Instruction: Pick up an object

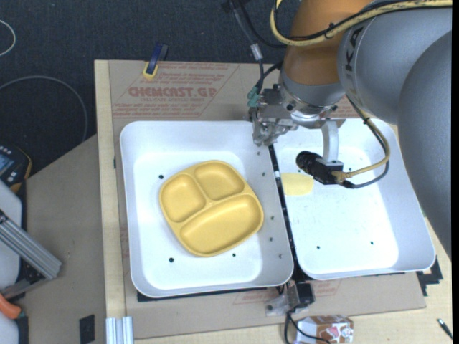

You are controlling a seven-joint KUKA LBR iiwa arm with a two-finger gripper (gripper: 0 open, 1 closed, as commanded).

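Note:
A yellow divided plate (210,206) lies flat in the middle of the left white bin (140,149). A small pale yellow piece (297,185) rests on the floor of the right white bin (373,242), close to the divider. My gripper (267,129) hangs over the back end of the divider between the two bins, behind the pale piece and to the right of the plate. The grey arm and its orange band (323,20) cover the back right of the right bin. I see nothing in the gripper.
A black fitting with a cable (320,167) hangs off the wrist just above the pale piece. The bins sit on a cardboard sheet (179,92). A blue and yellow clip (153,61) lies at its back edge, and small parts (323,328) lie in front.

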